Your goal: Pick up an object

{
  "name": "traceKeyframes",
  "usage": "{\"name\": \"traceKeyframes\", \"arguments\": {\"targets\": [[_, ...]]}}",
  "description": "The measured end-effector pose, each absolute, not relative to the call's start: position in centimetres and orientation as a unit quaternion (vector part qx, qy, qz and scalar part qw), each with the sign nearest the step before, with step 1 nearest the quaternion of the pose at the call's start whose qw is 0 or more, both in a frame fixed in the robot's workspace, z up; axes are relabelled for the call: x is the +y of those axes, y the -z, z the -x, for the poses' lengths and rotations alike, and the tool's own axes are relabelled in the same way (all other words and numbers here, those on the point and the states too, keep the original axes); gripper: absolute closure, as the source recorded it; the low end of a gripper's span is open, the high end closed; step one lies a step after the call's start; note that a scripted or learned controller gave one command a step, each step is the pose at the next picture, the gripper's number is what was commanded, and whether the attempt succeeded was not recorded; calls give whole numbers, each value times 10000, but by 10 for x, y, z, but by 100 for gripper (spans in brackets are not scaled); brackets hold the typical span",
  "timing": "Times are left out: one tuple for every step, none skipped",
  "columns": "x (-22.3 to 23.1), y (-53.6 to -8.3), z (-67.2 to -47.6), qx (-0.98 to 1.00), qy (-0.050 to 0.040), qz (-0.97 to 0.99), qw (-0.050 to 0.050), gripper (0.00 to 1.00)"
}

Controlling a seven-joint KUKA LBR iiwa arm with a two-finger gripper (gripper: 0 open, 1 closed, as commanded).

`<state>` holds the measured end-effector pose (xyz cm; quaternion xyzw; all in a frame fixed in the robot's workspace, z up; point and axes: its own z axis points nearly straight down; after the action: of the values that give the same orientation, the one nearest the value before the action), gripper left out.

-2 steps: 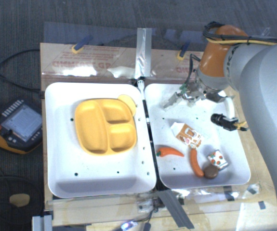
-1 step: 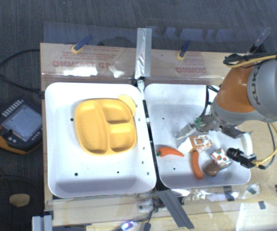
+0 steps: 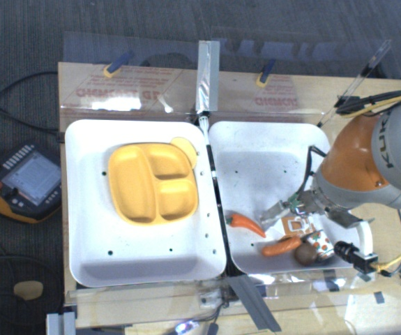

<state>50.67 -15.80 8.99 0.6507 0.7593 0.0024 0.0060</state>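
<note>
Under my jaws [image 3: 299,223] (grip state impossible to tell) lie two orange carrots [image 3: 245,222] [image 3: 281,246] and one brown lump [image 3: 305,255], half hidden.

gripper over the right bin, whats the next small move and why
Probably a short drop straight down. The gripper sits low in the right bin, just above the orange carrot and brown lump, with nothing visibly between its fingers.

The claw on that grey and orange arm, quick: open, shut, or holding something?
Gripper: cannot be told; it hangs low in the right white bin, just above the orange carrot-shaped toy and the brown round object.
</note>
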Motion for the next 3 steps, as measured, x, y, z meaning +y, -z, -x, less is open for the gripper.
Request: {"name": "traceKeyframes", "arguments": {"targets": [[-158,-100,-508,7590,-40,-6511,69,100],[-109,-227,-516,6715,15,-7410,-2,100],[-159,-162,-588,6252,20,-7805,-5,100]]}}
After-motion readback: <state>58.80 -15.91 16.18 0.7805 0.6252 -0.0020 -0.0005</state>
